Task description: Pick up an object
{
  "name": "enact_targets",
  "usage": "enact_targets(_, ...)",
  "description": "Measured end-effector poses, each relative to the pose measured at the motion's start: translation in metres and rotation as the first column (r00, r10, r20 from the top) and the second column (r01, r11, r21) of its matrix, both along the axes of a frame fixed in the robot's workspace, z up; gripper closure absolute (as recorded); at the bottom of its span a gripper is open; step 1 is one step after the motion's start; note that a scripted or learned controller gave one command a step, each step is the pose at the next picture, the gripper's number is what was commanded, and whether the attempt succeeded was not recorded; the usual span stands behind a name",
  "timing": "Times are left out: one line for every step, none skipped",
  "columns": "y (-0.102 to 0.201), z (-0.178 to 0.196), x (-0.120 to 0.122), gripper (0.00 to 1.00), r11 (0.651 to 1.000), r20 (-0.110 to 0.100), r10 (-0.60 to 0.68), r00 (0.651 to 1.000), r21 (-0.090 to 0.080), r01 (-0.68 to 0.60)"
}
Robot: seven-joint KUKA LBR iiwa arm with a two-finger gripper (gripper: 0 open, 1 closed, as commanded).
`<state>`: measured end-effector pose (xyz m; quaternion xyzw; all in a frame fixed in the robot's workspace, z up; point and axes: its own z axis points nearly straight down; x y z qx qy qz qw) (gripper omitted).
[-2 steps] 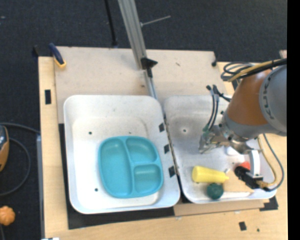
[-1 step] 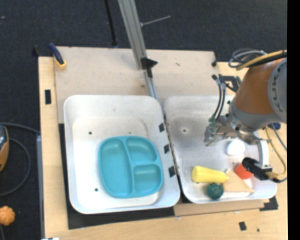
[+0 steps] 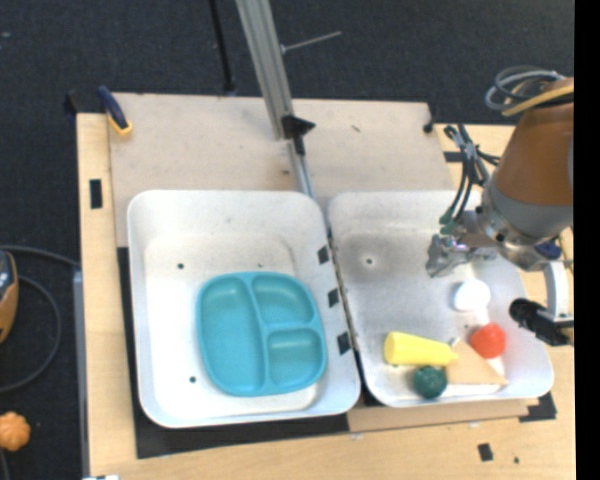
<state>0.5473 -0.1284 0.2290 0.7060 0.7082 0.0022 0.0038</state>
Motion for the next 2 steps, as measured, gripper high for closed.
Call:
enact_targets(-0.001, 0.009, 0.001, 1.00, 1.000, -0.005, 0.001, 1.000, 0.002, -0.001)
enact_targets(0.060, 0.016, -0.006, 1.00, 1.000, -0.006, 0.005, 1.000, 0.004, -0.005)
